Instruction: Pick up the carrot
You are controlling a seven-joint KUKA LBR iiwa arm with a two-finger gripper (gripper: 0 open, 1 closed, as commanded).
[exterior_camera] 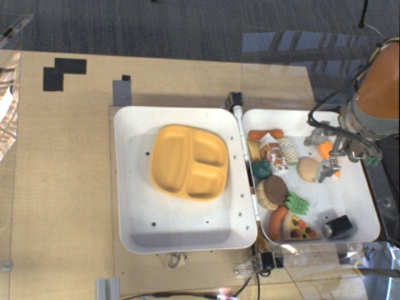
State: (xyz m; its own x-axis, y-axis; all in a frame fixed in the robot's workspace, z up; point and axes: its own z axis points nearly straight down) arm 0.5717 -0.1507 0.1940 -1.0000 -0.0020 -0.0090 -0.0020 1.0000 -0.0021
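The gripper (332, 161) is clamped on the carrot (325, 149); a bread roll (307, 169) sits just beside it.

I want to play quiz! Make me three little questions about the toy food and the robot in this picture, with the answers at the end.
1. True or false: the yellow divided plate lies in the left bin.
2. Which lies nearest the gripper? A) the pizza slice B) the carrot C) the black block
3. Fill the gap: the toy food is piled in the ____ bin.

Key
1. True. The plate is in the left bin, with no food on it.
2. B. The orange carrot sits right by the gripper, near the bread roll.
3. Right. The food lies in the right bin.
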